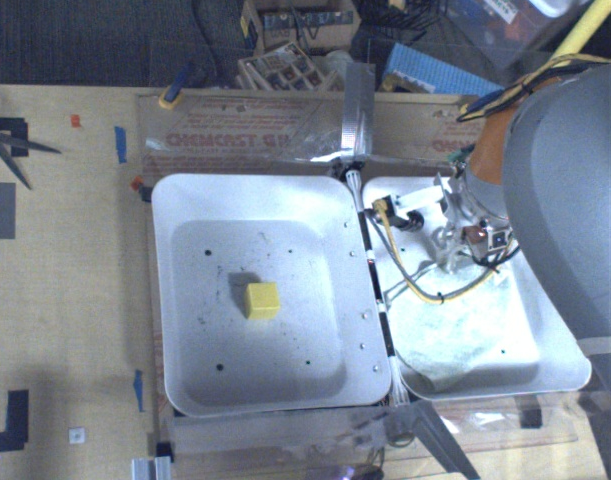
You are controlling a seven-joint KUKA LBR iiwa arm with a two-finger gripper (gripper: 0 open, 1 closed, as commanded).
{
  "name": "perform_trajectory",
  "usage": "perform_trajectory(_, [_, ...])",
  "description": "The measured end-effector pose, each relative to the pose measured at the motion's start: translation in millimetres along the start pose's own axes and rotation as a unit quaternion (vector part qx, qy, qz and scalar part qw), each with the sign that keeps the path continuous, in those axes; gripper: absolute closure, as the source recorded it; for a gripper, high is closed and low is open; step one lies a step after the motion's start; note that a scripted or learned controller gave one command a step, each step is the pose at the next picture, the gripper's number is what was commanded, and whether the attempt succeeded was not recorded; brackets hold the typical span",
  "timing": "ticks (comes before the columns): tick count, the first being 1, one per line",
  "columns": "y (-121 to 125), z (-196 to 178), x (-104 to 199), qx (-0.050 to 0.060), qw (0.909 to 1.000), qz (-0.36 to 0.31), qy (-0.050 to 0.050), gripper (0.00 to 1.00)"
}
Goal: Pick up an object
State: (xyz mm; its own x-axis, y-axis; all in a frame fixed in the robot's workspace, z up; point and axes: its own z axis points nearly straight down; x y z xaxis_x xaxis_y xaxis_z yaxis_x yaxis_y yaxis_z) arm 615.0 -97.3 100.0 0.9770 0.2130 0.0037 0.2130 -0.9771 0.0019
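A small yellow cube (263, 300) lies alone on the floor of the left white bin (185, 208), a little left of its middle. My gripper (448, 251) hangs over the upper left part of the right white bin (555, 368), well to the right of the cube and across the divider between the bins. Yellow and black cables loop around and below the wrist hardware and hide much of the gripper's tip. The grey arm with its orange band fills the upper right.
A metal divider rail (370, 268) runs between the two bins. Clear plastic sheeting (245, 133) lies behind the bins. Boxes and cables crowd the floor beyond the bench. Blue tape marks and black tools sit on the bench at the left.
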Motion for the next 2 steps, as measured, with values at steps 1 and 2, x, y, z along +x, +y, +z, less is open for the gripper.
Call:
perform_trajectory(1, [-0.5, -9.8, 0.3, 0.0, 1.0, -0.001, -0.001, 1.0])
perform_trajectory(2, [-0.2, -19.6, 0.5, 0.0, 1.0, -0.002, -0.001, 1.0])
